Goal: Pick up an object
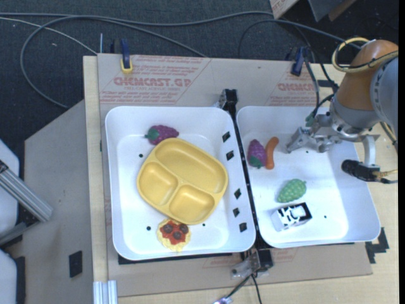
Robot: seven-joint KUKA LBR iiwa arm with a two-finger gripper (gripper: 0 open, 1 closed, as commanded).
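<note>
We see our claw (pixel 314 139) spread open and empty, the orange carrot (pixel 271 152) lying just beside its left, long axis roughly upright in view.

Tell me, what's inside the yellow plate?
Nothing shows in the yellow plate's three sections. Purple grapes sit behind it, a small pizza in front. Whatever lies underneath is hidden.
</note>
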